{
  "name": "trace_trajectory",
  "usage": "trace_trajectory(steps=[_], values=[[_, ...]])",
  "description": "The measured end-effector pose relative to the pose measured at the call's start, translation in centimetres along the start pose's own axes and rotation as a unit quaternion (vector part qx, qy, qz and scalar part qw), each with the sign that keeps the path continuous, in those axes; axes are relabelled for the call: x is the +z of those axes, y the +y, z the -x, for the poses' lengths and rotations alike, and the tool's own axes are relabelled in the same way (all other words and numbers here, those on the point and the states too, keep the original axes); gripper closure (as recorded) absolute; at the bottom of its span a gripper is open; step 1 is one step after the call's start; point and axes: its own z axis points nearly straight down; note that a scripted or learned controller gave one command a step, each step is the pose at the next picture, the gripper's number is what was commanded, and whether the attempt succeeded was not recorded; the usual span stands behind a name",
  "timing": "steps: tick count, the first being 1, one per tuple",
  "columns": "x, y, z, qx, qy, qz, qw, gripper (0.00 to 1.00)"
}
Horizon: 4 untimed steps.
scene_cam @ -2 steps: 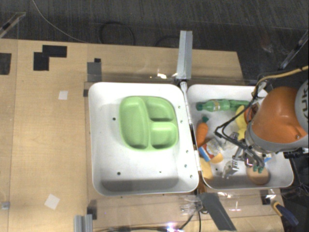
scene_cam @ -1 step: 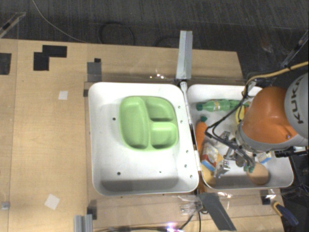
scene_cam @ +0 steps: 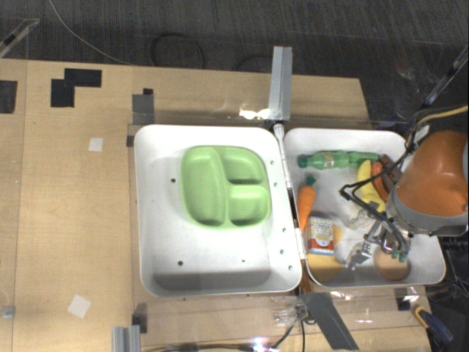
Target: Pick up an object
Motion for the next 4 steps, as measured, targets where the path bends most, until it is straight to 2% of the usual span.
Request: trace_trajectory(steps=[1, 2, 3, 4], values=[[0.5, 5.5, -1.6, 0.059, -0.008, 0.003, 0.9982, 0.00], [-1.6, 3.7, -1.3, -0.219, -0.002, 0.000, 0.9756, 0.00], [-1.3, -1.8, 2.5, -0.214, -0.001, 0.000, 0.9769, 0.00], [0.7, 5.2, 8.4, -0.199, -0.006, 0.001, 0.9799, 0.00]])
